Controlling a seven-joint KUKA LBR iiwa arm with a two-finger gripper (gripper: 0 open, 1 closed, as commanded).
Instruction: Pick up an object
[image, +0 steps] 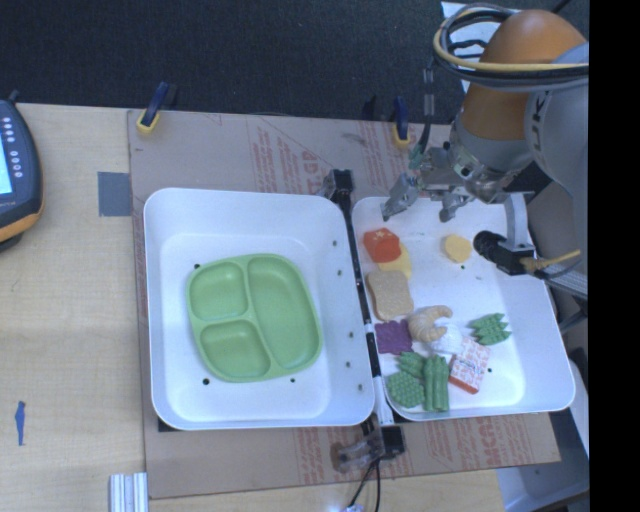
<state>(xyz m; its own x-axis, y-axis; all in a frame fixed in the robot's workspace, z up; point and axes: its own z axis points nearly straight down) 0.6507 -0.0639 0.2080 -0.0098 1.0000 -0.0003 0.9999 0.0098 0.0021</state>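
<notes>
My gripper (424, 204) hangs over the far end of the right bin (520, 330), its two fingers spread apart with nothing between them. Just below and left of it lies a red piece (381, 244) on a yellow slab (392, 264). A small yellow lump (457, 248) sits to the right of those. Nearer the front are a tan bread slice (390, 294), a beige croissant-like piece (430, 322), a purple square (392, 337), a green leaf (489, 328), green vegetables (424, 384) and a red-and-white packet (469, 366).
The left bin (170, 300) holds a green divided plate (254, 317). A black divider rail (356, 280) runs between the bins. A black part of the arm (500, 252) overhangs the right bin. A handheld controller (15, 165) lies at the far left.
</notes>
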